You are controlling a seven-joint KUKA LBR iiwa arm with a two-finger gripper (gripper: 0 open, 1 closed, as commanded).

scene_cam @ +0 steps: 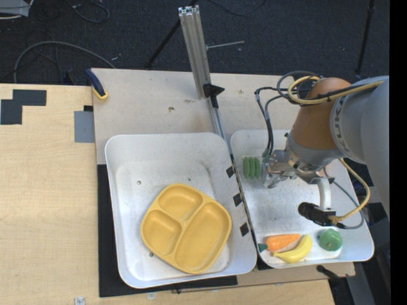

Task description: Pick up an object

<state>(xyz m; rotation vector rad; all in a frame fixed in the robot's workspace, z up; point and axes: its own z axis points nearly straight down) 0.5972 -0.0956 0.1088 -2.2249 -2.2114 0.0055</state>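
Observation:
My gripper point(272, 175) hangs low over the upper left part of the right bin point(356, 250), under the orange wrist band. Just to its left lies a green ribbed object point(252, 167), touching or nearly touching the gripper's left side. Along the bin's front edge lie an orange carrot point(282, 241), a yellow banana point(295, 251) and a round green object point(329, 239). I see nothing held between the fingers.
A yellow divided plate point(186, 227) lies in the left bin point(121, 170). A metal post point(197, 49) rises behind the bins. Cables loop around the arm's wrist, and a black part point(316, 213) on a white piece hangs over the right bin's middle.

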